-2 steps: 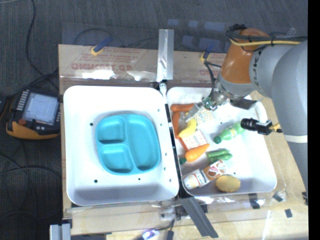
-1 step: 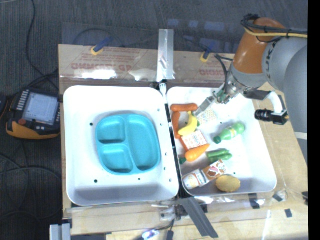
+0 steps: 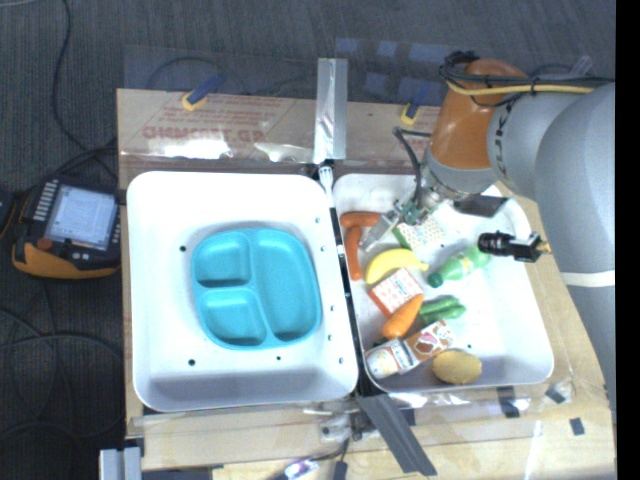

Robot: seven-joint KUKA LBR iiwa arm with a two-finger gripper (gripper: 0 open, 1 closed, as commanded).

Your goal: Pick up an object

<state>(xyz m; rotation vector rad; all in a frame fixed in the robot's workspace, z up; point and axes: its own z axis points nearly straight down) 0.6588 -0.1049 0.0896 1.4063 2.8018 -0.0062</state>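
Low in the right bin (image 3: 530, 298), the pincer (image 3: 392, 224) hangs beside its left wall; finger state unclear.

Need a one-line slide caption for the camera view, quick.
Gripper poised over toy food in the right bin; blue tray in the left bin.

left bin (image 3: 150, 268): open floor around the blue tray (image 3: 255, 286) | right bin (image 3: 520, 308): toys packed from divider (image 3: 342, 268) to middle, banana (image 3: 392, 262), carrot (image 3: 402, 317), potato (image 3: 456, 367) close together | right side floor bare | arm (image 3: 470, 133) overhangs top
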